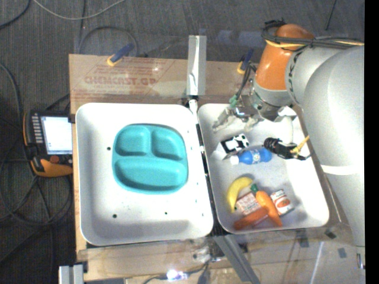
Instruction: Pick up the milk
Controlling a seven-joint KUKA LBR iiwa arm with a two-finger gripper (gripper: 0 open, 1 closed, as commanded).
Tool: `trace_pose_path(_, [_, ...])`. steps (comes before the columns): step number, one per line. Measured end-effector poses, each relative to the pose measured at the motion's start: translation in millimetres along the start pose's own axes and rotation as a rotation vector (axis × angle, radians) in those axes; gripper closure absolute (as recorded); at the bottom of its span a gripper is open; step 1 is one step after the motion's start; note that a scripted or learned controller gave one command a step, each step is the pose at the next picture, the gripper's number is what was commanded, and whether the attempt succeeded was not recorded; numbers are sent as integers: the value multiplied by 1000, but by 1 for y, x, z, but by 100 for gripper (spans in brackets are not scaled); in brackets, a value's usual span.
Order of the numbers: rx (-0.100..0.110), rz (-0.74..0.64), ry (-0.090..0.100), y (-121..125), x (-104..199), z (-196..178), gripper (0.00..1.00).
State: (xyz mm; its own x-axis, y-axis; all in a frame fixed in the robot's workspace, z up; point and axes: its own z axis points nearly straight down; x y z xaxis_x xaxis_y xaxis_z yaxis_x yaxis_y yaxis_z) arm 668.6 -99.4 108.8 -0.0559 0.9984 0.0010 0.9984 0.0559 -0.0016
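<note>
The right bin point(208, 176) is crowded along its middle. Bare white floor shows down its left wall below the milk and in the stretch right of the blue bottle point(253, 156). The milk point(235, 142), a small carton patched black and white, lies in the upper left part of this bin. It is clear of the left wall and just above the bottle, whose white cap points left. Whether carton and bottle touch I cannot tell. Nearer the front rim sit a banana point(238, 190), a carrot point(256, 215), a small packet point(246, 203) between them and a red-labelled can point(282, 201), all bunched close together.

The left bin point(95, 218) holds a teal divided tray point(150, 157) near its centre, with a wide margin of bare floor on every side. The two bins meet edge to edge, and a metal post point(196, 64) rises at the back of that seam.

Both bins rest on a plywood bench point(136, 78), held by blue clamps point(119, 54) at its back edge. Dark carpet with loose cables lies around it, and an orange-cased pendant point(48, 142) sits to the left.

The arm point(331, 105) comes in over the right bin's back right corner, its orange band point(278, 67) tilted toward the bin. The claw point(237, 118) hangs low over the back of the bin, just above the milk (near it, not on it). Its fingers point(222, 120) are spread, with nothing between them.
</note>
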Motion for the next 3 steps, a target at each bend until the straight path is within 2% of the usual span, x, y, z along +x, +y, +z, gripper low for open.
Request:
trace_pose_path(1, [-20,-30,-5,-66,-3,16,0])
trace_pose_path(2, [-20,-32,-2,-66,-3,9,100])
trace_pose_path(3, [-19,-32,-2,-66,-3,9,0])
